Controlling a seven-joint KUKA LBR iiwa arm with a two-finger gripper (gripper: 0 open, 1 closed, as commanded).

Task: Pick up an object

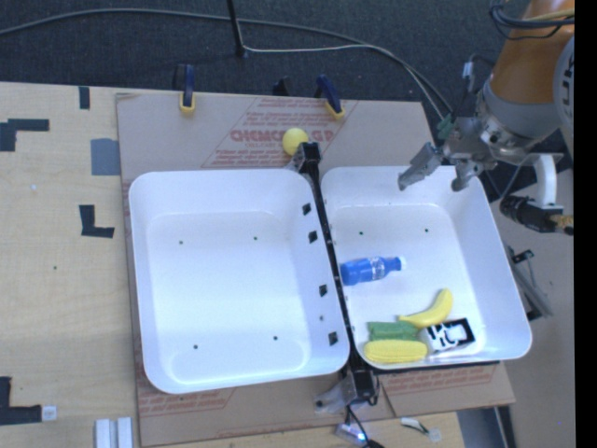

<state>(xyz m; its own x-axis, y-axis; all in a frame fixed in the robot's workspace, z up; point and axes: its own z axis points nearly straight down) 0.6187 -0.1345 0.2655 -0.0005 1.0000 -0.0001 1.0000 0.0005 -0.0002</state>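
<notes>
My gripper (436, 175) hangs over the far right corner of the right bin (485, 231), open, with nothing between its two grey fingers. Well below it in that bin lies a blue bottle (369, 270) on its side near the divider. Toward the near edge sit a yellow banana (430, 310), a green object (392, 329), a yellow corn cob (395, 351) and a black-and-white tag block (451, 334), all close together. The gripper is apart from every one of them.
The left bin (224, 278) lies beside the right one, joined by a black clip strip. A yellow ball (295, 140) rests on the cardboard behind the bins. Blue-yellow clamps (187, 90) hold the cardboard's far edge. Cables run across the dark floor.
</notes>
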